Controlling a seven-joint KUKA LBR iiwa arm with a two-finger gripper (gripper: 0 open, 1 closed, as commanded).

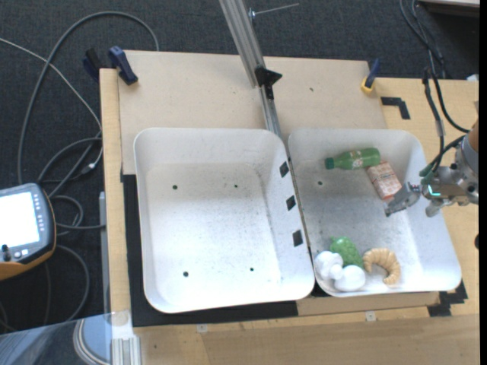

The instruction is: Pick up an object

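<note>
Gripper (415, 201) sits at the right edge of the frame over the right bin (445, 253), jaws apart, holding nothing. Nearest target: brown packet (383, 179), just upper left, touching the green bottle (353, 159). Risk: fingers nudge both, or clip the bin wall.

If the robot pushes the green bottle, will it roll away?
Probably. The green bottle lies on its side and looks round, so a nudge could roll it. It seems small and plastic, likely light. The packet beside it might stop it.
</note>
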